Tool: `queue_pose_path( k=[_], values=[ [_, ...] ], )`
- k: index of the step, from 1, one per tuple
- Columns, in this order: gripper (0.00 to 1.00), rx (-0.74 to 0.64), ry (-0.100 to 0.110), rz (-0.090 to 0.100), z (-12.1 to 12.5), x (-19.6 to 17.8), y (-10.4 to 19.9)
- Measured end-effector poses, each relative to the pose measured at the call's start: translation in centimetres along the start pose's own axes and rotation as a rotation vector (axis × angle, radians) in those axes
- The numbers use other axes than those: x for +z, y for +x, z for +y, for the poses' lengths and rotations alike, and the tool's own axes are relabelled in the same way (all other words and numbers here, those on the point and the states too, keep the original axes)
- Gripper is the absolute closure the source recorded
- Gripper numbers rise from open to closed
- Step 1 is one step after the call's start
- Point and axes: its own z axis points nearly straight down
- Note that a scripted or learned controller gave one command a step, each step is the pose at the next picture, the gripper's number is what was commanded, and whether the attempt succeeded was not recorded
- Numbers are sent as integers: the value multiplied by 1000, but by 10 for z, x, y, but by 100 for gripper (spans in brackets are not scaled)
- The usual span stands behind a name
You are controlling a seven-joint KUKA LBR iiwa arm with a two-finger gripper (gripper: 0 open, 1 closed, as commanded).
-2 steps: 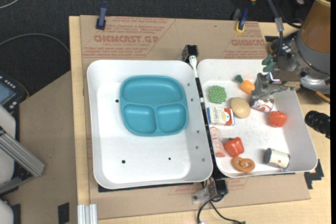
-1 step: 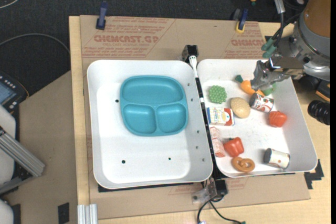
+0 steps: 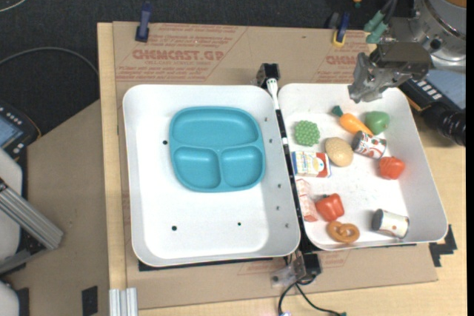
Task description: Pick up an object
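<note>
From the camera view above the worktop point(image 3: 222, 48), the grey arm reaches in from the right and its jaws point(image 3: 363, 91) hang over the far edge of the right bin point(image 3: 422, 181). They look dark and bunched together at this slant, and whether they are parted or closed cannot be told; nothing is seen between them.

No object is lifted. The nearest things lie just below the jaws toward the viewer: an orange carrot point(image 3: 352, 121), slanted, and beside it to the right a green pepper point(image 3: 377, 120). A little further on the near side stands a small can with a red label point(image 3: 369, 145), then a red tomato point(image 3: 391, 168) to its right. Down and left of the jaws sit a bumpy green round piece point(image 3: 306, 132), a tan potato point(image 3: 339, 152) and a white carton with red print point(image 3: 309, 163). Well apart from the jaws, along the bin's near side, are a red pepper point(image 3: 329, 205), a brown pretzel point(image 3: 343, 232) and a second small can point(image 3: 389, 222) lying over.

Far to the left of the jaws, the left bin point(image 3: 148, 218) carries a teal divided plate point(image 3: 217, 148).
</note>
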Motion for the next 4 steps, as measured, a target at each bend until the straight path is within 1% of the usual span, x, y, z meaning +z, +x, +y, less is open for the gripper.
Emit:
queue_pose_path(
  k=[1,2,3,4],
  values=[
    [100,7,27,-3,27,163,-13],
    [100,-7,8,3,-3,139,79],
    [100,2,-2,2,0,55,78],
    [100,8,23,-5,53,247,53]
  ],
)
